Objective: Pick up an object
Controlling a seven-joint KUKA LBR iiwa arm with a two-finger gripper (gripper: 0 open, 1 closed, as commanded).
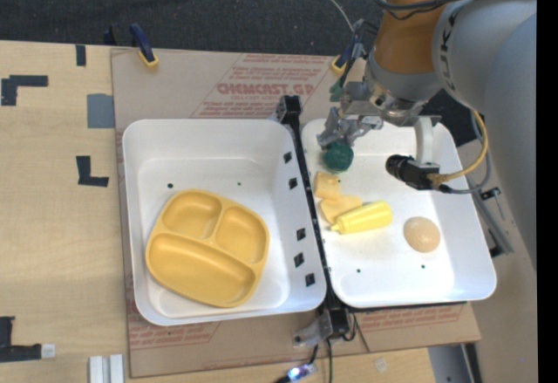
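In the right bin (453, 276), my gripper (336, 142) hangs over the back left corner. It is shut on a small dark green round object (338, 159), whose top sits between the fingertips. Just below it lie a pale yellow piece (328, 188) and a yellow cylinder-like object (364, 217), touching each other. A beige round object (423, 234) rests to their right. The left bin (139, 154) holds a yellow divided plate (207, 246).
A black divider (301, 198) runs between the two bins. The grey arm with its orange band (418, 6) and a black cable fitting (410, 170) hang over the right bin's back half. Both bins rest on a cardboard sheet (244, 85).
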